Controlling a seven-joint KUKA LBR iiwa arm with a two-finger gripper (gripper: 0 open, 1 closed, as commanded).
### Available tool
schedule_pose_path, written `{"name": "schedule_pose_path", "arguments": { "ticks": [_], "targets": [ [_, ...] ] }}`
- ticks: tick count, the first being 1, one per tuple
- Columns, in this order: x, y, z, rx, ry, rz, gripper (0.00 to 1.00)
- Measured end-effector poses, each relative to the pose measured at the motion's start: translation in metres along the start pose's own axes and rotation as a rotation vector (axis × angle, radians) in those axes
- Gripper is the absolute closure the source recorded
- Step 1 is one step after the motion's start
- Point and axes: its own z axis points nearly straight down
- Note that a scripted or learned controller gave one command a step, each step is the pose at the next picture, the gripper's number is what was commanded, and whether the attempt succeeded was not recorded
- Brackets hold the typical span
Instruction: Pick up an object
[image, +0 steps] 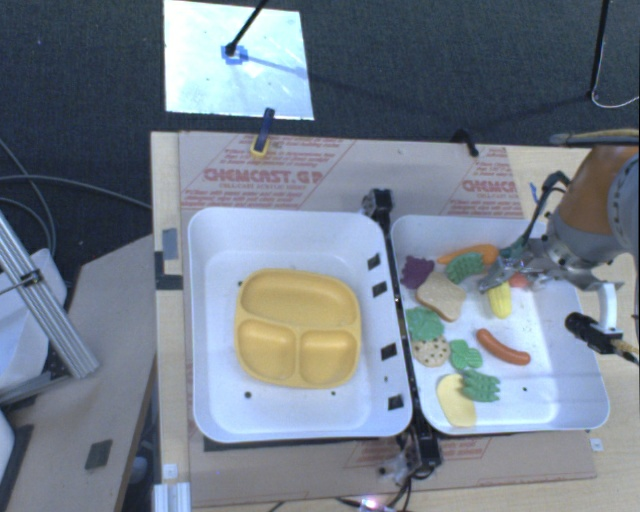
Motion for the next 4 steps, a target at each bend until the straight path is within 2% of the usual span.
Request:
{"name": "schedule_pose_path", "arguments": {
  "ticks": [1, 2, 3, 4],
  "targets": [
    [0.002, -0.002, -0.01, 0.005, 0.002, -0.003, 1.0],
    [0.002, -0.001, -0.021, 0.003, 0.001, -0.008, 1.0],
    [0.015, 0.026, 0.001, 0.031, 0.014, 0.002, 1.0],
    [0.058, 0.044, -0.002, 0.048, -0.01, 0.005, 1.0]
  ]
}}
